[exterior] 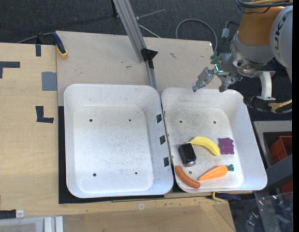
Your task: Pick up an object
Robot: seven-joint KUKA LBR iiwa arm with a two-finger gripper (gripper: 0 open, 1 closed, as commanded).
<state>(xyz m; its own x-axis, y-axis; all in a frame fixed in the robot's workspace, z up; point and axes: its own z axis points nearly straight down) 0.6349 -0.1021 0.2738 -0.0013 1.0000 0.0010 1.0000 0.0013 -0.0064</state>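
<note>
Gripper jaws spread, empty, above right bin far rim. Banana, black block, carrot crowd together; descent could nudge neighbours, miss grasp.

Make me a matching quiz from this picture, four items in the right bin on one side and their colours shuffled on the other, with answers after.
Things:
1. banana
2. carrot
3. grapes
4. sausage

Colours:
A. purple
B. reddish-orange, by the bin's near rim
C. yellow
D. orange with a green tip

Pairs: 1-C, 2-D, 3-A, 4-B
</note>
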